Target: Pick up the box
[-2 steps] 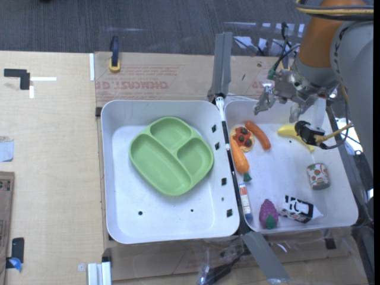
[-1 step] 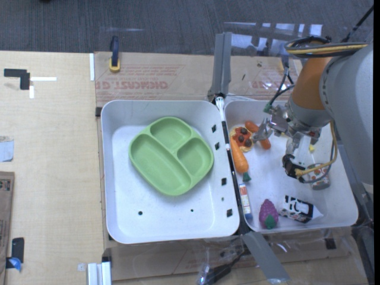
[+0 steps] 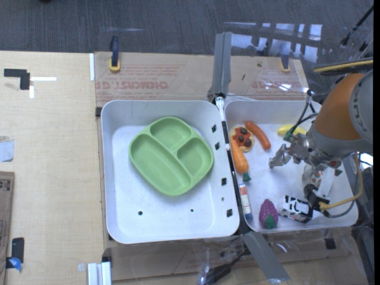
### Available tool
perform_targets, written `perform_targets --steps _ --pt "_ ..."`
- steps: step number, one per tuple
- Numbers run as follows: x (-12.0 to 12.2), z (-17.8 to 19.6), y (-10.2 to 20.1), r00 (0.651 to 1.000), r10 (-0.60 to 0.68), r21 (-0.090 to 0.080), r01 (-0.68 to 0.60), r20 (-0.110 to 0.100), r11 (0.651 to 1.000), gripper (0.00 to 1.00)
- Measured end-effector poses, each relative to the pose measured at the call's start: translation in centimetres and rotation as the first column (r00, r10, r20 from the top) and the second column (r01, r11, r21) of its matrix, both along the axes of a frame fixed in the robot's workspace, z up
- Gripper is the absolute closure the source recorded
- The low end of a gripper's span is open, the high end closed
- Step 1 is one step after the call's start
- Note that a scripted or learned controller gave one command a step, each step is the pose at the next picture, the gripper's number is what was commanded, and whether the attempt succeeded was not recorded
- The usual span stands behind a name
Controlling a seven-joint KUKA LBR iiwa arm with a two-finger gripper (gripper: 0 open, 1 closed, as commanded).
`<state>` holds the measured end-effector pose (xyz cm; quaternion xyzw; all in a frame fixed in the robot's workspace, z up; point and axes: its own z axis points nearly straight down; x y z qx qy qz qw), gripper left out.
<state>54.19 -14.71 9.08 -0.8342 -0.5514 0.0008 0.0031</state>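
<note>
Nearest you, the black-and-white box (image 3: 298,208) lies by the right bin's (image 3: 261,113) front rim, just below your gripper (image 3: 295,158), whose opening you cannot tell, presumably poised above to descend.

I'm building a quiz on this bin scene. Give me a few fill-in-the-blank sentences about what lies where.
1. The green plate lies in the ____ bin.
2. The carrot lies in the right bin, against its ____ wall.
3. The plate has ____ compartments.
4. The grapes are ____ in colour.

Missing words: left; left; three; purple
</note>
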Motion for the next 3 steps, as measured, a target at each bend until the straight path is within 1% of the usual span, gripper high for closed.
perform_targets --steps 1,2,3 --pt "5.1 0.1 4.4 0.999 0.039 -0.005 -0.039 0.003 0.999 0.0" --pt "0.9 10.0 5.8 0.994 0.112 -0.005 -0.112 0.001 0.994 0.0" --pt "-1.9 0.0 4.2 0.995 0.102 -0.003 -0.102 0.0 0.995 0.0"
